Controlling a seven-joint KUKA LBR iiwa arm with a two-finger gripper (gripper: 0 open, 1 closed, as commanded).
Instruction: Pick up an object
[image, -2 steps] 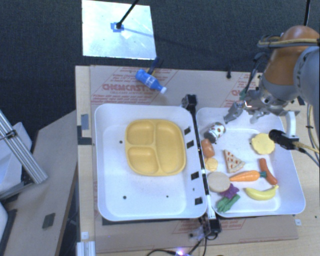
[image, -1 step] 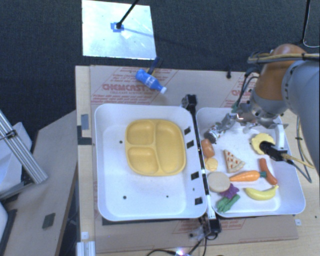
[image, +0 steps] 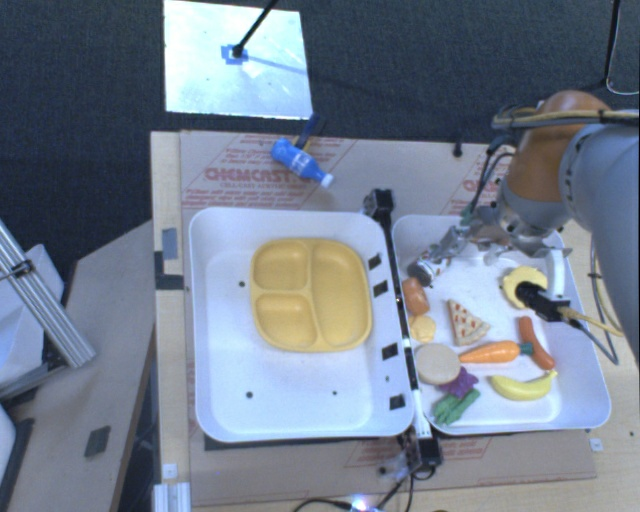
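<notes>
Nearest the camera, a green toy (image: 455, 405) lay at the near edge of the right bin (image: 590, 400), touching a purple piece (image: 461, 382).

The gripper (image: 428, 268) hung low over the far left part of that bin, just inside its left wall. Whether it was open or closed could not be told, and nothing showed plainly in its hold. Just beside its tip, toward the camera, lay an orange-brown sausage (image: 413, 296), short and rounded, set along the bin's left wall. Below that sat a small yellow lump (image: 423, 327), then a round tan bun (image: 437, 363).

Further right lay a pizza slice (image: 466, 322), a triangle with red spots, and an orange carrot (image: 490, 352) pointing left. A red sausage (image: 535, 343) lay slantwise by the carrot's thick end, with a yellow banana (image: 520, 385) curved beneath them. A yellow ring (image: 516, 287) sat toward the bin's far right.

The arm (image: 585, 175) reached in from the right, its orange band (image: 545, 150) above the wrist.

The left bin (image: 215, 400) held a yellow divided plate (image: 310, 293). Beyond the bins, a blue bottle (image: 300, 160) lay on the bench (image: 240, 170).
</notes>
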